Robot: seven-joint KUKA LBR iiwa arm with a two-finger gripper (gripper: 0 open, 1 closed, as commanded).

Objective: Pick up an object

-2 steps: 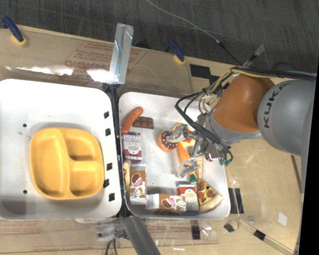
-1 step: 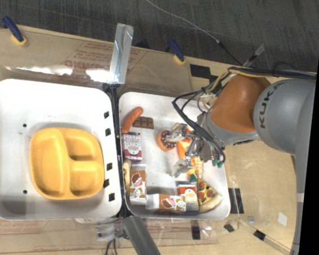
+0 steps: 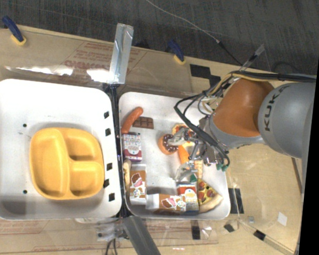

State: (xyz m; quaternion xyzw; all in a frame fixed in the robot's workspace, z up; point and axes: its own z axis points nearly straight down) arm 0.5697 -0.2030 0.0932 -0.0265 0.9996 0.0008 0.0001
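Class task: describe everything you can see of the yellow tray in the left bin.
The yellow tray is a glossy, plastic-looking dish with rounded corners, moulded into three compartments: one long section along its left side and two smaller ones on the right. It lies flat and upright on the floor of the left bin, roughly central and turned slightly askew. Nothing sits in it, and it stands clear of the bin's walls.

Even, bright overhead light; the white bins (image 3: 15, 97) glare slightly, shadows are soft, and fine detail looks a little blurred and grainy.
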